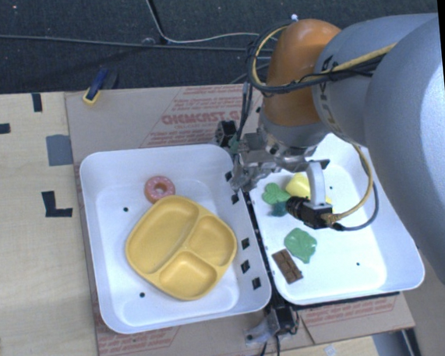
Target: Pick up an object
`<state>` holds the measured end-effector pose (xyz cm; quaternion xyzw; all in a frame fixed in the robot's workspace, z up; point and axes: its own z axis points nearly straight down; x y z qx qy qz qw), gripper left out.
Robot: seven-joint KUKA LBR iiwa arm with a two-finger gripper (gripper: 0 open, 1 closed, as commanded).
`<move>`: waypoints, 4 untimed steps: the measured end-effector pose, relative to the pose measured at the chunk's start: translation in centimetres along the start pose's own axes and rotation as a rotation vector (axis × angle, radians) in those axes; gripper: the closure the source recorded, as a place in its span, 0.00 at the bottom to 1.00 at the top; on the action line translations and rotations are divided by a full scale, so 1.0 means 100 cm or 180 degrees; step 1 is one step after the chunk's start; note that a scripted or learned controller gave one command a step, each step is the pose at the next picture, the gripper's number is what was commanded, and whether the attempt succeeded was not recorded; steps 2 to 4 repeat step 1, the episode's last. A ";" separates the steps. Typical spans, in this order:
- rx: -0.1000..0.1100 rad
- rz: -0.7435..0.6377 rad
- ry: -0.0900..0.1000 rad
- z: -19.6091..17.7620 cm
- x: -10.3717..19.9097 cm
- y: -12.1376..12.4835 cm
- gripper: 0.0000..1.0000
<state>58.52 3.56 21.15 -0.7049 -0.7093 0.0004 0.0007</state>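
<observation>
A blue clip (95, 85) lies on the brown cardboard sheet (162, 116) beneath 2 white bins (97, 177).

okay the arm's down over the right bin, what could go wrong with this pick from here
1. The gripper sits near the divide between the bins, so it may catch a bin wall.
2. The green pieces, yellow object and cable crowd together there; it could grab the wrong thing or snag the cable.

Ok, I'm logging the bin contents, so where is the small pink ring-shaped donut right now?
The small pink ring-shaped donut lies in the left white bin, near its far edge, just beyond the yellow three-compartment plastic tray.
</observation>
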 end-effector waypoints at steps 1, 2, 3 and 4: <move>-0.0008 -0.0001 0.0003 -0.014 0.048 0.022 1.00; -0.0008 -0.0001 0.0003 -0.014 0.048 0.022 1.00; -0.0008 -0.0001 0.0003 -0.014 0.048 0.022 1.00; -0.0008 -0.0001 0.0003 -0.014 0.048 0.022 1.00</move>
